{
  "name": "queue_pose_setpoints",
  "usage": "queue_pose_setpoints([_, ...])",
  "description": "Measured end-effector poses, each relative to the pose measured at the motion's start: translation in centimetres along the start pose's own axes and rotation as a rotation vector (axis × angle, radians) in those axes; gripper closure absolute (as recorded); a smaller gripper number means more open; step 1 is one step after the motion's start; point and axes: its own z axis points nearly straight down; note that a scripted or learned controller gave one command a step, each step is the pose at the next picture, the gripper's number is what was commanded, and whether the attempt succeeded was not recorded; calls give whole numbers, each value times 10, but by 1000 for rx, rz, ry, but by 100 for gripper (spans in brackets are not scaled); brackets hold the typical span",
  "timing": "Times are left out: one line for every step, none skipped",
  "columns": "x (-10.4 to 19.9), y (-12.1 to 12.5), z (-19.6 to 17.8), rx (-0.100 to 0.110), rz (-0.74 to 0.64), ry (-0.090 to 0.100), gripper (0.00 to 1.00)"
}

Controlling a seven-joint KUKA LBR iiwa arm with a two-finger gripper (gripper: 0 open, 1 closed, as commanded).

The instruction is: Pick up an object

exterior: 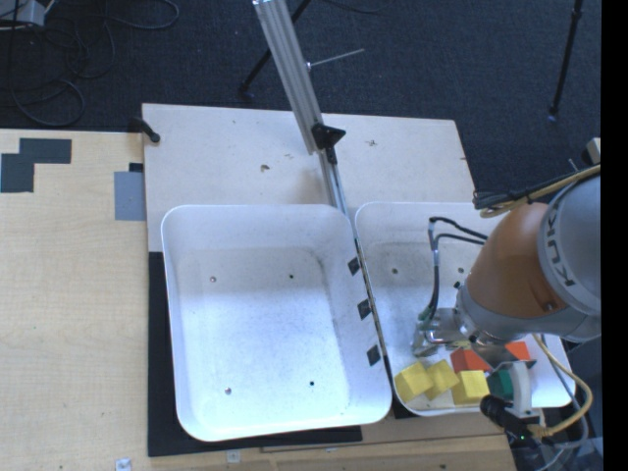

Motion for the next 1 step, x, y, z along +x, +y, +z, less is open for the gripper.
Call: queue_pose_setpoints([-17, 0, 0, 2, 0, 5, 100])
